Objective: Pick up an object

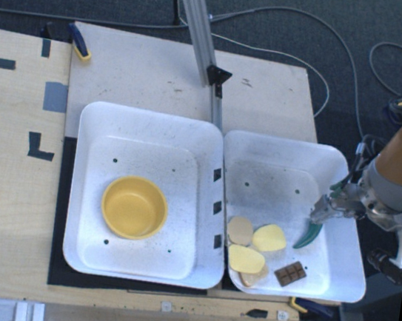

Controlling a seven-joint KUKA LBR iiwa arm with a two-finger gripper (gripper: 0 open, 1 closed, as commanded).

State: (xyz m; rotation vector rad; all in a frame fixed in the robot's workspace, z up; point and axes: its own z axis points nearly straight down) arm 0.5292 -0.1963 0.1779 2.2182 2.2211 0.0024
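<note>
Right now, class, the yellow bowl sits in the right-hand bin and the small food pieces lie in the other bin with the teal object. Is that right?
Not quite. The camera view shows the yellow bowl in the left-hand bin, not the right. The rest holds: the small food pieces lie in the other bin with the teal object.

A grey metal pole [201, 33] slants across the pale board [148, 66] on the far side, a blue-and-yellow clamp [79, 42] lies at that board's far left corner, and black cables [332, 33] loop over the dark floor far right.
</note>
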